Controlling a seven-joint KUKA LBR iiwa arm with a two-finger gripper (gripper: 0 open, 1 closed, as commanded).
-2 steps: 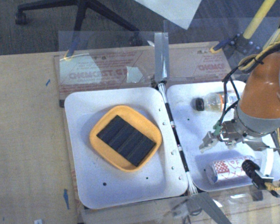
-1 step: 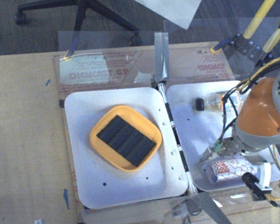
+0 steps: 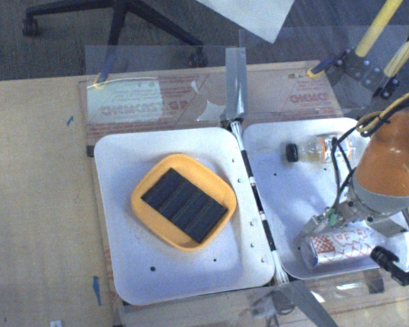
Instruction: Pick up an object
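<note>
Right bin (image 3: 281, 188), near edge: a silver can with a red-and-white patterned label (image 3: 336, 246) lies on its side, long axis running roughly left-right, its round end facing left. The gripper (image 3: 332, 218) sits just above and behind it, at the can's upper left part, close or touching; can't tell which. Claw state: cannot tell, since the wrist and cabling block the tips. Nothing is visibly clamped.

The arm (image 3: 388, 168), grey with an orange band, comes in from the right and covers the can's right end and a chunk of the bin's right side.

Farther back in the same bin: a small clear bottle with a black cap (image 3: 304, 150) on its side, cap pointing left, well apart from the claw. Its right end is hidden behind cables and arm.

Left bin (image 3: 119, 167): a yellow rounded-square tray with a dark ribbed insert (image 3: 183, 201), rotated diagonally, roughly centred.

Label print on the can is too small to read.
</note>
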